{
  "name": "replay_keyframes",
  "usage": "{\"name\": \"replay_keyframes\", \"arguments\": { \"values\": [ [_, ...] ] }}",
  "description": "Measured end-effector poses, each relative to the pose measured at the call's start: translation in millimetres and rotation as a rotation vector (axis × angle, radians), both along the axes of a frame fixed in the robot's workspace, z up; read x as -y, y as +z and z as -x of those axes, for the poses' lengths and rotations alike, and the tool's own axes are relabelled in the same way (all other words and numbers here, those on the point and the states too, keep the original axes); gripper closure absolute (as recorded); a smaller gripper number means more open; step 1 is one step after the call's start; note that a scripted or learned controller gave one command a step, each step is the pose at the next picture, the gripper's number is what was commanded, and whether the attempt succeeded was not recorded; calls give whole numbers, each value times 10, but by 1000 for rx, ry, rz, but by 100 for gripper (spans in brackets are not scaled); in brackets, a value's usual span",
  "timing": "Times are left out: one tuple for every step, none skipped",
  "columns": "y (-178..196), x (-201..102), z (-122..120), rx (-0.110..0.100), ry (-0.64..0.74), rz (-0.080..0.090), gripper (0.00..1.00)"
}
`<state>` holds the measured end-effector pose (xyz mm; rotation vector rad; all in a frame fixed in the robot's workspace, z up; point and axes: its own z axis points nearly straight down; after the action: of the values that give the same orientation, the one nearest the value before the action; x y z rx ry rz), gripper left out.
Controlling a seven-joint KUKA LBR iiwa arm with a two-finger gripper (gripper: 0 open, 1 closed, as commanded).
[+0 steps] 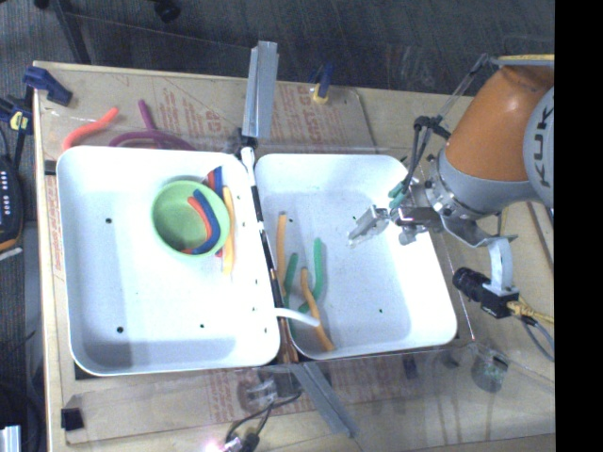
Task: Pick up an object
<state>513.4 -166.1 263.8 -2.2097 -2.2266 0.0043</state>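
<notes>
My gripper (pixel 366 226) hangs over the upper middle of the right bin (pixel 429 299), pointing down and to the left. Nothing shows on it. Below and to its left, loose objects lie along the bin's left side: a long orange stick (pixel 281 243), a green curved piece (pixel 317 269), another green piece (pixel 291 269), an orange stick (pixel 316 318) and a white piece (pixel 300 319). The gripper is apart from all of them, roughly a hand's width to their right.
The left bin (pixel 104 299) holds a green bowl (pixel 179 217) with red, blue and yellow pieces at its right rim. A metal divider bar (pixel 259 88) stands between the bins at the back. Cables and clamps lie on the bench around the bins.
</notes>
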Motion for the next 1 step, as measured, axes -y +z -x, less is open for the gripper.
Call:
{"name": "replay_keyframes", "arguments": {
  "values": [
    [-1043,-508,-394,-2,-40,1,0]
  ]
}}
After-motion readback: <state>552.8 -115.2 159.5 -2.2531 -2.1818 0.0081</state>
